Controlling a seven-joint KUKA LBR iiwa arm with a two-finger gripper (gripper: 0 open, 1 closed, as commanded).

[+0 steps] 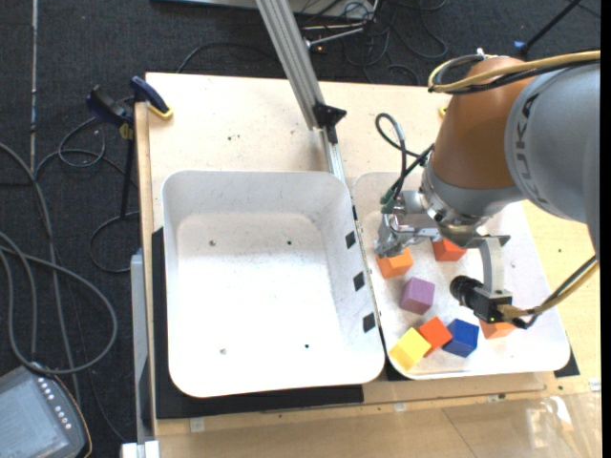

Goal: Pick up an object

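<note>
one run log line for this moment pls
phase: reach | gripper low in right bin, at orange block | grasp: unconfirmed | nearby: purple block, yellow block, blue block

**Non-task items in view**

The wooden bench (239,122) stands on dark carpet (67,55). Black cables (57,256) trail across the carpet at the left. A blue and yellow clamp (143,98) grips the bench's upper left corner. A slanted aluminium strut (291,51) crosses the bench's top edge. A grey device (33,418) sits at lower left.
</note>
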